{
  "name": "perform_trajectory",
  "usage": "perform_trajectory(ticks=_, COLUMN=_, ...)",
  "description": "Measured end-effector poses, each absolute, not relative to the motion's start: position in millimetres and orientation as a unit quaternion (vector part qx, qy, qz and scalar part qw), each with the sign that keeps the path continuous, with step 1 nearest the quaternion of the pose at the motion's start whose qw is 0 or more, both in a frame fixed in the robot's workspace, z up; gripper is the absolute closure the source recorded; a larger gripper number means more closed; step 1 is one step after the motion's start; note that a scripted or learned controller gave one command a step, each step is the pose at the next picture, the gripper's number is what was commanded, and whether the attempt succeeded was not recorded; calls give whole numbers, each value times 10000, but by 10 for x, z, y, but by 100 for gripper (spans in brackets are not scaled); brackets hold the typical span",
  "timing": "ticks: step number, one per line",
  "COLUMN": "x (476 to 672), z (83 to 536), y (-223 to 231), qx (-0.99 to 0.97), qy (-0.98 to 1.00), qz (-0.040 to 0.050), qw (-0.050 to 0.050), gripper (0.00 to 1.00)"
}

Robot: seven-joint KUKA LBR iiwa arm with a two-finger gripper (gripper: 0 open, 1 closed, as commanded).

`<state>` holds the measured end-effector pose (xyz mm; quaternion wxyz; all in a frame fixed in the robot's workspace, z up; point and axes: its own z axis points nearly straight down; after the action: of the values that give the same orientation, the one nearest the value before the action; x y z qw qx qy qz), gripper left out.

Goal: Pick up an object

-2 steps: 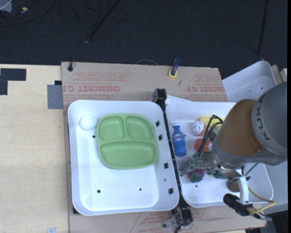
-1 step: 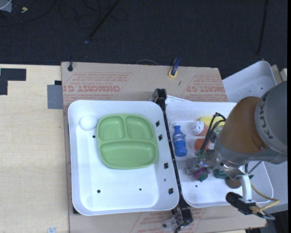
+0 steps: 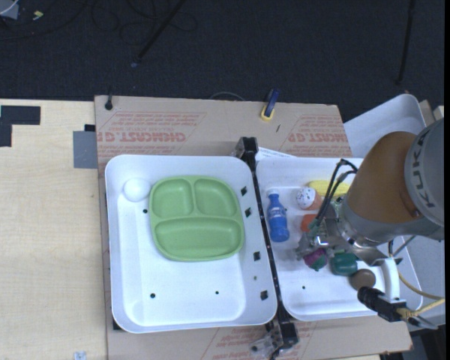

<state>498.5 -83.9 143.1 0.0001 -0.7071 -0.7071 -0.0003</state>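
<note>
Down in the right bin [image 3: 315, 306], pincer [image 3: 315, 244] sits low among a tight clutter of small objects. Jaw spread: cannot tell, arm body and wrist hardware cover most of it, and nothing visibly sits between the jaws, so no hold claimed.

Closest candidates: purple object [image 3: 313, 259] just below the pincer, touching or nearly so; dark green object [image 3: 343, 263] just right of that; brown round thing [image 3: 362, 279] further right and below. Orange-red piece [image 3: 308, 221] just above the pincer. Blue bottle [image 3: 277, 216] up-left, lying near the bin divider. White dotted ball [image 3: 306, 196] above, yellow object [image 3: 324, 188] beside it, partly under the arm.

Far left of the pincer, other bin holds a green divided plate [image 3: 196, 218] and a white ball [image 3: 136, 190], well apart, not in play. Cardboard-covered tabletop [image 3: 172, 130] under both bins.

Risks, as judgement:
- Clutter is packed, so closing may catch two things at once or squeeze one out sideways.
- Purple object looks small and irregular, may slip on lift.
- Jaw tip could land on top of an item instead of around it, giving an empty close.
- Cables near the wrist could snag neighbours on the way up.
</note>
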Motion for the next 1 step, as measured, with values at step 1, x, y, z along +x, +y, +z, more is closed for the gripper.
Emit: perform_trajectory(ticks=1, x=4972, z=1873, y=-919, qx=-7075, qy=-7067, qz=0, qw=1, gripper=100)
